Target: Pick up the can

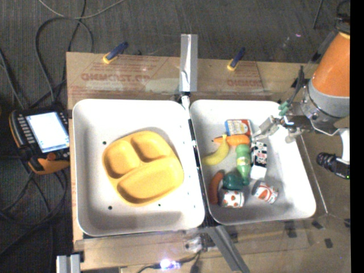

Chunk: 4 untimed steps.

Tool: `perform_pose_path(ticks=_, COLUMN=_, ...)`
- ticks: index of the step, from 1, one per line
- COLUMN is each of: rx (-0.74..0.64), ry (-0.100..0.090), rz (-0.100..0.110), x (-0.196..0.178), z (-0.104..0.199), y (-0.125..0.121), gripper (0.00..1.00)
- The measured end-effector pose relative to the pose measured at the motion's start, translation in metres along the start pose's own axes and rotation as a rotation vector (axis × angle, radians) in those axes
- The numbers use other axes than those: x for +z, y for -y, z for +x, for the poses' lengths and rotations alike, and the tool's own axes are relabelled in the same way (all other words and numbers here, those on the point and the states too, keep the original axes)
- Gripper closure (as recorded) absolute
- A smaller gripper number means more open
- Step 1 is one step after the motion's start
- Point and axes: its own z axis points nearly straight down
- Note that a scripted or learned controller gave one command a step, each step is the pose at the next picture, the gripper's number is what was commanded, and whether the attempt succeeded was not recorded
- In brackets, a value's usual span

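A red and white can (265,193) lies on its side near the front right of the right bin (296,175). A second red and white can-like toy (231,198) stands just left of it, beside a green toy (233,180). My gripper (274,133) hangs over the bin's back right part, well behind both cans and touching neither. It is open, with nothing between its fingers. The grey arm with the orange band (334,67) reaches in from the right.
The right bin also holds a small carton (238,126), a carrot (239,139), a banana (218,154), a green bottle (243,160), a black and white box (259,153) and a brown sausage (215,185). A yellow divided plate (143,166) lies in the left bin (91,118).
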Motion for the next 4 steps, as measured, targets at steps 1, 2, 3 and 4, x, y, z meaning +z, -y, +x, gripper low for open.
perform_pose_path(ticks=1, rx=0.035, ry=0.002, rz=-0.002, x=-0.064, z=-0.011, y=-0.034, gripper=0.0)
perform_pose_path(ticks=2, rx=0.275, ry=0.001, rz=0.002, x=0.057, z=-0.029, y=0.025, gripper=0.0)
perform_pose_path(ticks=3, rx=0.412, ry=0.0, rz=0.003, x=0.104, z=-0.016, y=0.022, gripper=0.0)
perform_pose_path(ticks=4, rx=0.297, ry=-0.011, rz=-0.007, x=0.183, z=-0.062, y=0.047, gripper=0.0)
